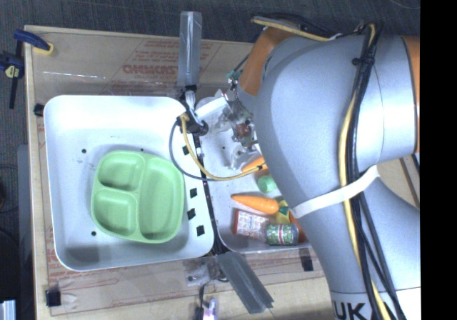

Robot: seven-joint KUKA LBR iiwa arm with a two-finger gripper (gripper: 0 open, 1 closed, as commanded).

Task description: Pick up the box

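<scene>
The box [249,223] is small, red-brown with a pale label. It lies flat near the front left of the right bin [223,238], just below a carrot [255,203]. My gripper [234,126] is down in the back left part of that bin, well behind the box and apart from it. The grey arm [328,133] covers most of the right bin and hides whatever lies under it.
A green divided plate [138,196] lies in the left bin [68,126]. A small jar with a green label [281,233] lies against the box's right end. A green item [266,184] and an orange item [252,164] peek out beside the arm. Cables [187,158] loop over the divider.
</scene>
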